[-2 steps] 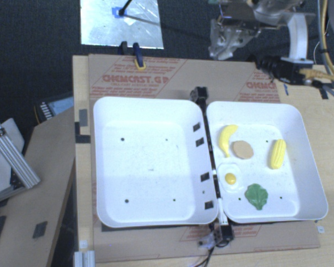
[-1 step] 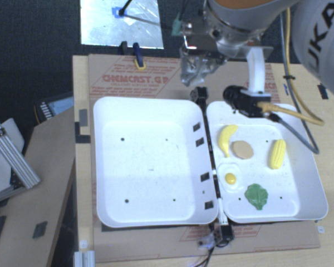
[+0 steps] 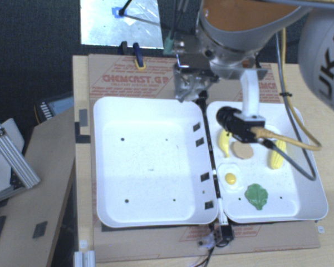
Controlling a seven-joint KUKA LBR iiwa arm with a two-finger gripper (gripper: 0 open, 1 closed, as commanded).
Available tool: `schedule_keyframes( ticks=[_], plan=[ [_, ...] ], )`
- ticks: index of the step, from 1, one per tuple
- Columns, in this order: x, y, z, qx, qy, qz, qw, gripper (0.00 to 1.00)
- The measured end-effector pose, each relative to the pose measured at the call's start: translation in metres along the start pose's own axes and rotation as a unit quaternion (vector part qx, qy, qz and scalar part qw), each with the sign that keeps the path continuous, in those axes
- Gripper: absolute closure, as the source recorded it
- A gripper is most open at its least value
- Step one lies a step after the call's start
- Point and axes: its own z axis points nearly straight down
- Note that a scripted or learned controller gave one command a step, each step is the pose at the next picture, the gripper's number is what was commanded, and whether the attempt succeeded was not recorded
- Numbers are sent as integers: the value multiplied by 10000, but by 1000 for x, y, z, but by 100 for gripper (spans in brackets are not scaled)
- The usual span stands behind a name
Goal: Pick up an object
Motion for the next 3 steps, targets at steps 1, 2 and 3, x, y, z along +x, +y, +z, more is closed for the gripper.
schedule_keyframes(
  ticks=[1, 2, 3],
  plan=[
    [21, 72, -51, -51, 3, 4, 10000, 100],
    [2, 45, -49, -9, -4, 35, 10000, 100],
    [6, -8, -49, -4, 0, 6, 10000, 100]
  ],
)
